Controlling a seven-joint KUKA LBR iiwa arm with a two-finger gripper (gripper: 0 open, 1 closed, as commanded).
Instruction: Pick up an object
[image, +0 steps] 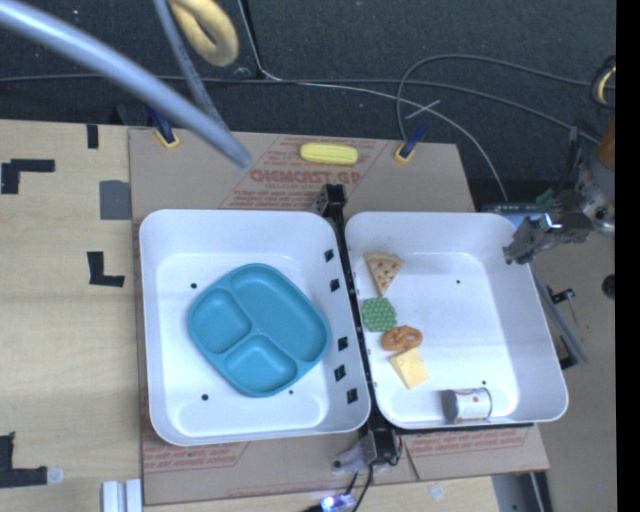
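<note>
The right bin holds several small items along its left side: a tan wedge with red specks, a green round piece, a brown pretzel and a yellow block. A small silver can lies near the bin's front edge. My gripper hangs at the right bin's far right rim, away from all of these items, and I see nothing held in it.
A blue sectioned tray fills the middle of the left bin. A yellow banana-shaped toy lies on the cardboard behind the bins. Black clips run along the divider between the bins. Cables cross the dark background.
</note>
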